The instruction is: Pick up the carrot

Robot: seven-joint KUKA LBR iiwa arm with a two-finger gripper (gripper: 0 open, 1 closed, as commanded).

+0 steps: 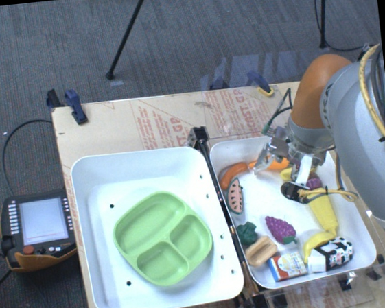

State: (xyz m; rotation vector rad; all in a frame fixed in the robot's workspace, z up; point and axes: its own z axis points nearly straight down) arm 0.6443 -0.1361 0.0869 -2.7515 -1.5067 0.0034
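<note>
Carrot (230, 173): far-left corner of right bin (364, 234), beside watermelon slice (235, 197); claw (275, 155) just right of it, grip state indeterminable; approach step, next needs leftward descent.

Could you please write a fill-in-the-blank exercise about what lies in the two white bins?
1. The green plate with three sections lies in the ____ bin.
2. The bunch of grapes has the colour ____.
3. The watermelon slice lies against the ____ wall of the right bin.
4. The hand is above the ____ bin.

Missing words: left; purple; left; right
</note>
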